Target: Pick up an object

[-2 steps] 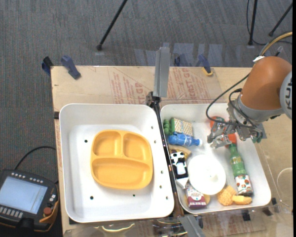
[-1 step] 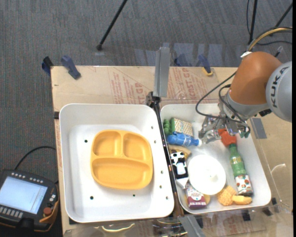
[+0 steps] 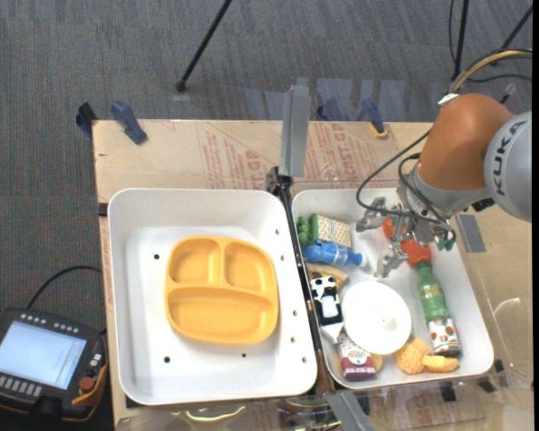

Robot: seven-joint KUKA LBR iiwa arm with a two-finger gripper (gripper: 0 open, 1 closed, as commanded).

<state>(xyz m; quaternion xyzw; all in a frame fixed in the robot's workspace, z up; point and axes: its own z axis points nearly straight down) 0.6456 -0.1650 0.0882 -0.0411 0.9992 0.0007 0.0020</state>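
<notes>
Now I hover my gripper (image 3: 397,241), fingers spread with nothing between them, over the right bin (image 3: 474,281), because the green bottle (image 3: 434,305) lies just below it, ready to pick.

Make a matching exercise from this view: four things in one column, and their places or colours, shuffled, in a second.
Things:
1. divided plate
2. blue bottle
3. white round lid
4. green bottle

Descriptions:
A. lies near the right bin's left wall, below the gripper
B. yellow, alone in the left bin
C. has a red cap, along the right bin's right side
D. sits in the middle of the right bin

Pairs: 1-B, 2-A, 3-D, 4-C
</notes>
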